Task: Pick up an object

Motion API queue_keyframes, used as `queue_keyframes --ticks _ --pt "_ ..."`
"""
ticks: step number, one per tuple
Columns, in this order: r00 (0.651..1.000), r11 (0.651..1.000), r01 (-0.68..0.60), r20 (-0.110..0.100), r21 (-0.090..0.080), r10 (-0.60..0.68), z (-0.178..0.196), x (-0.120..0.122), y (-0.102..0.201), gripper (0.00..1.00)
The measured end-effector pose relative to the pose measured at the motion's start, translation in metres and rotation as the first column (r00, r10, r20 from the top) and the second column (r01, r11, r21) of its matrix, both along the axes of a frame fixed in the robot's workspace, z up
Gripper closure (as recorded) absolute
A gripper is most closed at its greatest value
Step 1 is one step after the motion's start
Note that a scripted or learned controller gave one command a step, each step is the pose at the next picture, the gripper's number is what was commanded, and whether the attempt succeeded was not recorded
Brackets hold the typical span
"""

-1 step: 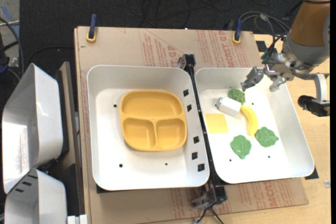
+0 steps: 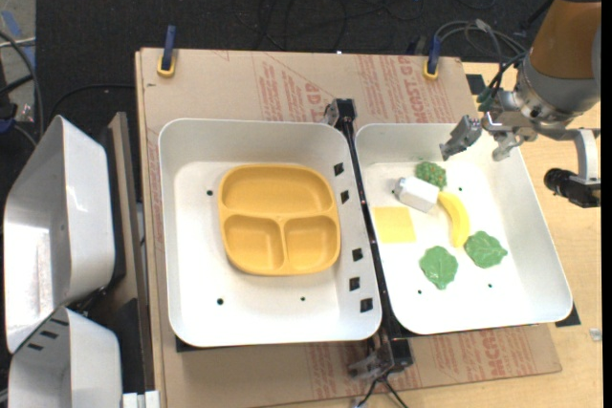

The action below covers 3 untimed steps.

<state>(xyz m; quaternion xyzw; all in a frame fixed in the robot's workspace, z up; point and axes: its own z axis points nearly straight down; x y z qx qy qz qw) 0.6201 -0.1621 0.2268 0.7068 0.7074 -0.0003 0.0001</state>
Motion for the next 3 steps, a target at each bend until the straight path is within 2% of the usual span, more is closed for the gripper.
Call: queue_keyframes --ticks 1,2,3 --pt "1.0 1.0 0.001 -0.003 0.0 -0.001 -0.044 0.003 -0.001 0.0" --pt "1.0 1.0 0.003 -0.006 0.001 -0.003 -0.097 -0.009 0.001 0.0" --pt "1.0 1.0 0.001 0.012 0.004 -0.001 -0.126 -0.003 0.002 0.0"
